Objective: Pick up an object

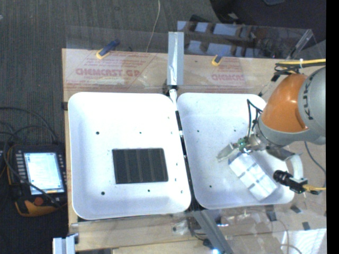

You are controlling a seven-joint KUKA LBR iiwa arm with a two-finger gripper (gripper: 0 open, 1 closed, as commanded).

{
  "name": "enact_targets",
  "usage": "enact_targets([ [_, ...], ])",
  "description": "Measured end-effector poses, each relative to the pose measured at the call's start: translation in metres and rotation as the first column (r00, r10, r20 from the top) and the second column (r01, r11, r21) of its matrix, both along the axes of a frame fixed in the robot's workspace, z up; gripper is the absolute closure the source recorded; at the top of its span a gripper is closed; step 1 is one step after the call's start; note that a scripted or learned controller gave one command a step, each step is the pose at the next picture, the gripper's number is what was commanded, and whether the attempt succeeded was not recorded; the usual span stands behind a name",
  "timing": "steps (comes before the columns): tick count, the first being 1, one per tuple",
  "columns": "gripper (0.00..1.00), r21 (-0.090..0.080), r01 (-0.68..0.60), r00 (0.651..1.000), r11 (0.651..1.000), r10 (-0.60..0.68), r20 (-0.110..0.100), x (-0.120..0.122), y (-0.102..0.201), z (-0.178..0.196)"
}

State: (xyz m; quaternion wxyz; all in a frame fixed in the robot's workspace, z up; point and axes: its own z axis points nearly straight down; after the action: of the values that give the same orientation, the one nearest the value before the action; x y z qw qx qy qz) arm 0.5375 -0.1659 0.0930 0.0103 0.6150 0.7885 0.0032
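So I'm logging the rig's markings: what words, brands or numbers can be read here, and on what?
"CHEMCAST GP", faint red print on the clear sheet behind the left bin.
A second red print behind the right bin: too blurred to read.
"KU", black letters on the arm's grey shell, cut off.
Handheld screen, far left: text too small to read.

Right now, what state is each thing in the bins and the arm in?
Dark ribbed panel: lying flat in the left bin, untouched.
Right bin: arm reaching over its right part.
Gripper: low over the right bin floor, nothing visible between its fingers.
Handheld screen: lit, on the floor left of the bench.
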Motion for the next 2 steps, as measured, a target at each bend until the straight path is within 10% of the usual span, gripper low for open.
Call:
enact_targets([
  [1,0.00,0.008,0.228,0.974,0.974,-0.227,-0.017,0.015,-0.049,0.013],
  [2,0.00,0.006,0.157,0.987,0.988,-0.157,0.019,-0.007,-0.046,0.004],
])
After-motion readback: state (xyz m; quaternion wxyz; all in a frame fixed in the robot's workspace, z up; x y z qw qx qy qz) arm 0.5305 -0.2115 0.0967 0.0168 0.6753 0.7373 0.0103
